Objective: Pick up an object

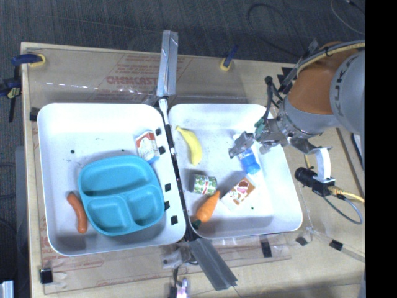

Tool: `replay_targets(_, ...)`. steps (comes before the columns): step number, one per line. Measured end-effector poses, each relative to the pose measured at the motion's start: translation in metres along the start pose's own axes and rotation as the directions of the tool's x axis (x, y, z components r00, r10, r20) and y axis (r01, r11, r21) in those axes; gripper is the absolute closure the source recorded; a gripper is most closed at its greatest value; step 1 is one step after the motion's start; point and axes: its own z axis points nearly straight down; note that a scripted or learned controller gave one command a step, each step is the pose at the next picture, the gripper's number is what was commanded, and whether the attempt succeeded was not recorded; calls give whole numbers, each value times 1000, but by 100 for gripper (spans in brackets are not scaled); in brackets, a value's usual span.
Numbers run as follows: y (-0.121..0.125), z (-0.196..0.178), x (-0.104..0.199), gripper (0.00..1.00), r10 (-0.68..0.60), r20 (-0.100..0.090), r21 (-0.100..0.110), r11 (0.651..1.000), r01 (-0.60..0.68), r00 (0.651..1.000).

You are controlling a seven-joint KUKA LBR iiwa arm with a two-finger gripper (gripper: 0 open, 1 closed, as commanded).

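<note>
White glossy bins (43, 166) — metal pincer (244, 146) over blue bottle (250, 164); its grip state unreadable.

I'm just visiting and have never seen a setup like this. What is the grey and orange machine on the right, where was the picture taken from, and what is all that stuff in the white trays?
The picture comes from one camera fixed above the bench, looking down at a slant. The grey machine with the orange band is a robot arm reaching in from the right. At its tip is its gripper, hanging over the right bin, just above a small blue object; whether it holds anything is not clear from here.

The right bin also contains a banana, a small green can, a carrot and a small red and white carton. The left bin contains a blue divided plate, a sausage beside it, and another small carton.

Its job is simply to pick up one object.
</note>
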Motion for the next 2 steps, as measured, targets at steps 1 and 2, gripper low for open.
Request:
replay_targets(1, 17, 110, 0, 0, 9, 1, -3, 1000, -9, 1000)
replay_targets(2, 21, 110, 88, 0, -69, 5, -2, 998, 69, 998)
